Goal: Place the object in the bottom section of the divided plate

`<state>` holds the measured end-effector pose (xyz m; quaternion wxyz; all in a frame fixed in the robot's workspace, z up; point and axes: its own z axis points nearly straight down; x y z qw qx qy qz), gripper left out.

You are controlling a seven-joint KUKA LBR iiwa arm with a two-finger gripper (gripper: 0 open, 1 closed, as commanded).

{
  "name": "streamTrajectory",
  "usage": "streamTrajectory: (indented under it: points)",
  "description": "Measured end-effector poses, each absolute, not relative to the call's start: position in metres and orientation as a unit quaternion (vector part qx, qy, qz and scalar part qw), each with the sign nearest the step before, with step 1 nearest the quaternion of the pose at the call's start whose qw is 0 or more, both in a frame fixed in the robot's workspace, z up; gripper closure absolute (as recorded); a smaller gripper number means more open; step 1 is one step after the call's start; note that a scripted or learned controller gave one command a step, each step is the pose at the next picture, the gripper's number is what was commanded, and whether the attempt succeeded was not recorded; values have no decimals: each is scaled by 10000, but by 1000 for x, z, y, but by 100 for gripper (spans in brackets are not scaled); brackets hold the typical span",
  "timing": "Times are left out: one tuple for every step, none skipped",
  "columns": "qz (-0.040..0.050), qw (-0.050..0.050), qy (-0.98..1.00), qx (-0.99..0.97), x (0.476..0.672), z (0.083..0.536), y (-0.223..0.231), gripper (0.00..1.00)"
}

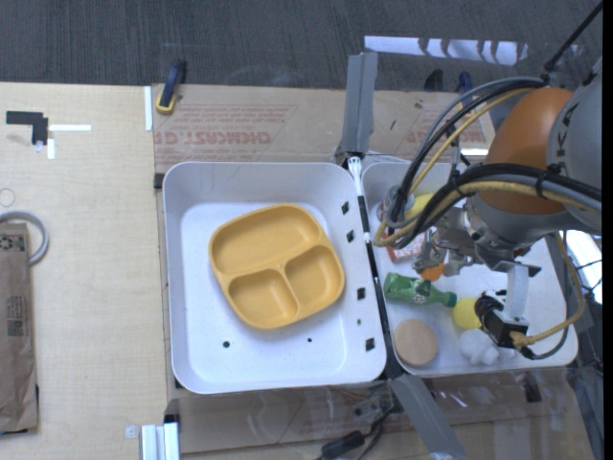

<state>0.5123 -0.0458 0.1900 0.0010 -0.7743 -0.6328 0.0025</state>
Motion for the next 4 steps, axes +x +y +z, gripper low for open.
streamTrajectory:
  points:
    - [26,3,-5462,-8377,477,255,-72,100]
    - [41,8,-3548,-9349,476,190,11,100]
    - [36,1,-2854,-9584,476,190,-1,100]
    - [30,-4,-3418,-9398,480,223,102,100]
